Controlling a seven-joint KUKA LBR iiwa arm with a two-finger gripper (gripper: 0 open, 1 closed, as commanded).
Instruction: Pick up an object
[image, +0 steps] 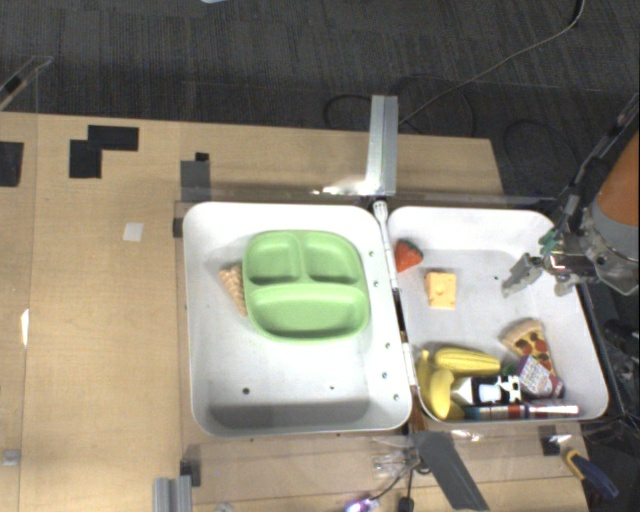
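Observation:
My gripper (540, 277) hangs over the right side of the right bin (480, 225), open, with bare white floor between its fingers. In this bin lie a red strawberry (407, 256), a yellow cheese square (441, 288), a pizza slice (526, 339), a banana (458, 359), a small colourful packet (536, 376) and a marker (525, 409). The pizza slice sits just below the gripper in the view, and the cheese is to its left. Nothing touches the fingers.
The left bin (215, 330) holds a green divided plate (303, 283) with a tan waffle-like piece (232, 288) tucked at its left edge. A metal post (383, 140) rises behind the wall that the bins share. The grey arm (612, 235) enters from the right.

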